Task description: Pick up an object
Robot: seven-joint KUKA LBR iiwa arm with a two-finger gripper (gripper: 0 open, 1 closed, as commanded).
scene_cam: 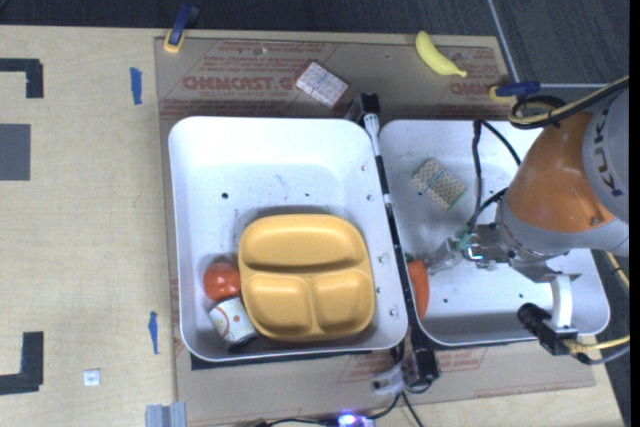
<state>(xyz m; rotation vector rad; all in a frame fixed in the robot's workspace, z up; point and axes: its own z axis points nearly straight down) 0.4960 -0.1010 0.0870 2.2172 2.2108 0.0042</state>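
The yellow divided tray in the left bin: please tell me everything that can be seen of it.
The yellow divided tray looks like smooth moulded plastic, with rounded corners and three shallow compartments: one long compartment at the far side and two smaller ones nearer the camera. It lies flat, open side up, in the near part of the left white bin. At its left edge sit an orange-red ball and a small white-and-orange object, seemingly touching it.

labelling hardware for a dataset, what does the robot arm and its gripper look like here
The grey KUKA arm has a rounded casing with a broad orange band above the wrist and part of a dark letter marking on the grey shell. Thin black cables loop beside it over the right white bin. The small metallic gripper has a greenish spot at its base. A white and black attachment sits below.
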